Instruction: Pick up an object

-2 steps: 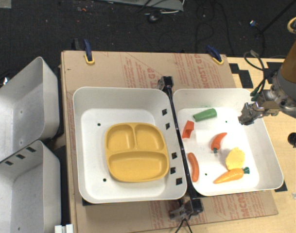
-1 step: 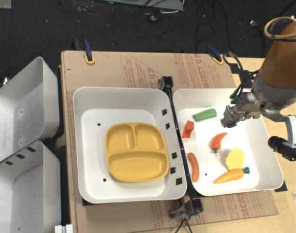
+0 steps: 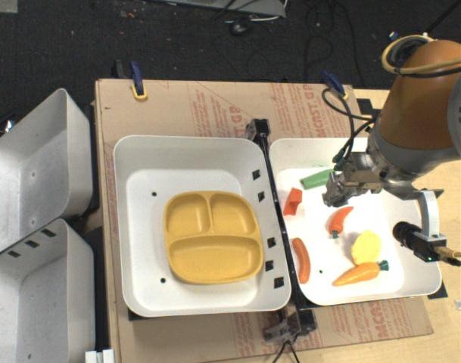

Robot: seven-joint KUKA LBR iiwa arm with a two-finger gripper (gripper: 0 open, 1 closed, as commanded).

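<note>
The right bin [image 3: 419,282] holds several toy foods: a green block [image 3: 316,178], a red block [image 3: 292,200], a red chili pepper [image 3: 340,219], a red sausage [image 3: 301,259], a yellow lemon-like piece [image 3: 366,246] and an orange carrot [image 3: 359,273]. My gripper [image 3: 342,190] hangs over the upper middle of that bin, just right of the green block and above the chili pepper. I see nothing held between its fingers.
The left bin [image 3: 135,203] carries a yellow divided plate [image 3: 213,237]. A black divider [image 3: 272,210] runs between the bins. Two grey trays [image 3: 33,165] lie off the bench at the left. The arm's orange body [image 3: 423,89] looms over the right bin's back right.
</note>
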